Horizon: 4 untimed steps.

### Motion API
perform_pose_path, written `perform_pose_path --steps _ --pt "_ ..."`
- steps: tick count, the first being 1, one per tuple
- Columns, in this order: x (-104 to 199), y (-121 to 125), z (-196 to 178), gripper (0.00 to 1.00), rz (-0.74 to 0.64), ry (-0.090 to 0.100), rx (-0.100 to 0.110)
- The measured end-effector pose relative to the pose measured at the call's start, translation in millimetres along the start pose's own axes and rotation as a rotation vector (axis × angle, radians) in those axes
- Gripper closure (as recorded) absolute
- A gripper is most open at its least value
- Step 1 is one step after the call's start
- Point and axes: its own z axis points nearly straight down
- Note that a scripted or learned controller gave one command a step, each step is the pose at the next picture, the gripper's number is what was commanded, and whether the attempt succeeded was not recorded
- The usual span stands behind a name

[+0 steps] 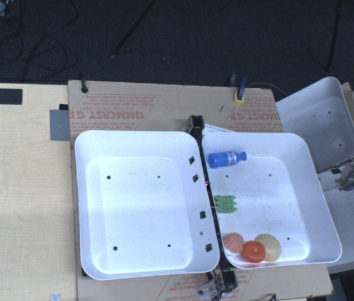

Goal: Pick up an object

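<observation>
Hand open or pressed together? That cannot be told from this view. The arm comes in from the right, so the hand will have to travel left to get to the things.

On the left of the surface [20, 187] sits the left bin [80, 199], with a white floor and a few small dark dots. Next to it, touching along a dark strip, is the right bin [327, 221]. All the things to pick are in this one, and they lie along its left side, close to the strip.

At the far end is a blue bottle [226, 159]. It lies flat on its side. Its long way runs left to right, with the small end pointing right. Nearer, in the middle, is a small green thing [225, 204], well apart from the bottle. At the near edge three round things huddle together: a pink one [233, 242], a red one [253, 251] and a cream one [268, 246]. They touch or almost touch.

I think the bottle is the easy pick, since it sits alone. The hand should pinch across its thin way, from far to near. The round things are crowded against the bin wall, so a grab there could slip.
</observation>
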Motion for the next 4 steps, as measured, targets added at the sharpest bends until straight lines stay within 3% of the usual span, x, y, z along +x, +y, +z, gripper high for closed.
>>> perform_pose_path --steps 3,4 --pt "-1 -1 -27 1.0 -0.017 0.003 0.007" --pt "10 1 57 1.0 0.016 -0.002 -0.008"
